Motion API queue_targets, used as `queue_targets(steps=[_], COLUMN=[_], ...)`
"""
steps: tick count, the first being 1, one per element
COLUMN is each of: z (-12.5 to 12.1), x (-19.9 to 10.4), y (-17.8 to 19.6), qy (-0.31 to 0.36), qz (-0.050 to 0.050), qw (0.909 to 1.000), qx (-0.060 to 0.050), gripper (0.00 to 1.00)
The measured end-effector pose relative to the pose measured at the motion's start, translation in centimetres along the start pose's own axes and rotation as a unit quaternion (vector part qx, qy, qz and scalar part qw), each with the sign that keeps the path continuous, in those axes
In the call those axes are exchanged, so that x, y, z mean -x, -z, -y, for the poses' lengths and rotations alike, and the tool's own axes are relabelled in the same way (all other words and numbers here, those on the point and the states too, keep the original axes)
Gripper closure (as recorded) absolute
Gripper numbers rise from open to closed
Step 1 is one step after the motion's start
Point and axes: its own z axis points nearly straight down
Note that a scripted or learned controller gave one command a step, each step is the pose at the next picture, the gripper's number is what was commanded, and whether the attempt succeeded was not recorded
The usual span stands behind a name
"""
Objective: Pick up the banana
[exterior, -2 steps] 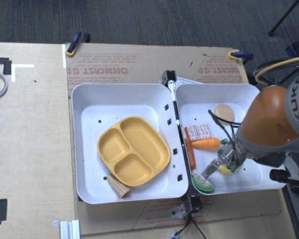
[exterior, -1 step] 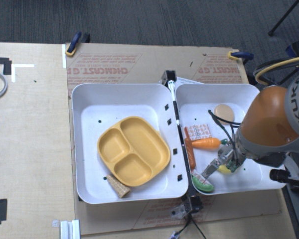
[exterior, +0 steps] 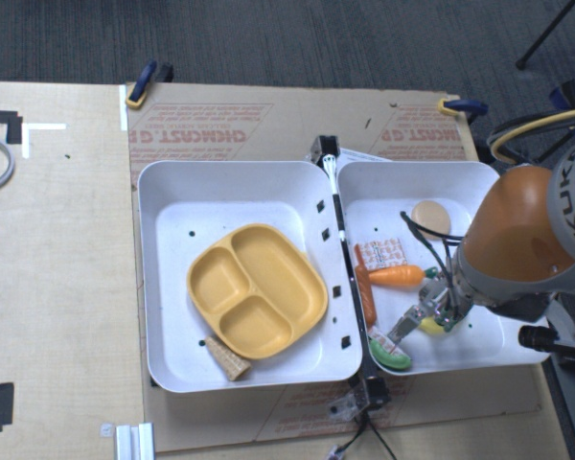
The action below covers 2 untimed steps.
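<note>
Hovering my pincer (exterior: 424,316) over banana (exterior: 435,325) at right bin's (exterior: 479,175) 5 o'clock | finger state: can't tell | banana likely light, smooth, curved; grip mid-body

Banana (exterior: 434,327): small, yellow with greenish tinge. Only short stretch of it visible (remainder covered by gripper (exterior: 424,316) overhead).
Location: right bin (exterior: 414,168), front half, roughly mid-width, nearer front wall than back wall, well clear of left wall.
Pose: lying on bin floor as far as can be seen; orientation and full outline cannot be determined.
Condition: no damage discernible on exposed part.
</note>
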Motion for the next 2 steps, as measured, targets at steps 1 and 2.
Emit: queue_targets(steps=[1, 2], z=[0.0, 0.0], x=[0.0, 0.0], y=[0.0, 0.0], qy=[0.0, 0.0], qz=[0.0, 0.0], qw=[1.0, 1.0], qx=[0.0, 0.0], gripper=[0.0, 0.0])
